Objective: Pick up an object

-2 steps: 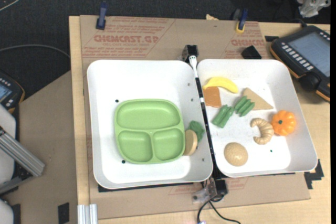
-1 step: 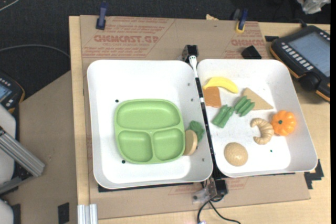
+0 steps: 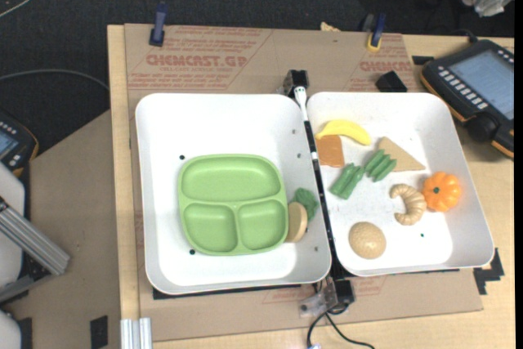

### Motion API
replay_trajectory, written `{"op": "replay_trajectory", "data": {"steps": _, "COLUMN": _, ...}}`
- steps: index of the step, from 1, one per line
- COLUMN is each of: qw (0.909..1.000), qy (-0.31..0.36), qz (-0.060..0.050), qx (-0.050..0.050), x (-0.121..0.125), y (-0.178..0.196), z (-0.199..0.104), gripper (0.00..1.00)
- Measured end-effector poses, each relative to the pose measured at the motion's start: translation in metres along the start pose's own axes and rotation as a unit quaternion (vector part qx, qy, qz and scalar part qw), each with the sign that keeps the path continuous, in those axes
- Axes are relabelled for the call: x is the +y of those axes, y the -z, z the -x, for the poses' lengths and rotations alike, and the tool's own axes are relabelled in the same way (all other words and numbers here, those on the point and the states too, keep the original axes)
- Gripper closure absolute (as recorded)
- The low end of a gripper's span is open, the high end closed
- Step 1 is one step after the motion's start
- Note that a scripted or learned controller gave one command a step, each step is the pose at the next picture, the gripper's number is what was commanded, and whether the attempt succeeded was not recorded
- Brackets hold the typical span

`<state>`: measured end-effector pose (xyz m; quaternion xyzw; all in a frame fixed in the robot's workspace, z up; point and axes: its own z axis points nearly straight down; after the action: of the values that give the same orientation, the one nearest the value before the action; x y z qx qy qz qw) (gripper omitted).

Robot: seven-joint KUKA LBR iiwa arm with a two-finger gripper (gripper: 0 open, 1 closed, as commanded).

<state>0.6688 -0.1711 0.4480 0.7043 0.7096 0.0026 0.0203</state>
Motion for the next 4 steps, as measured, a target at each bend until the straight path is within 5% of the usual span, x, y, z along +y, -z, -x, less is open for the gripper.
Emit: {"op": "replay_trajectory", "data": {"steps": 4, "qw": 0.9999, "qy": 0.001, "qz": 0.008, "qx": -0.007, "x": 0.003, "y": 0.045, "z": 0.001, "gripper": 1.00}}
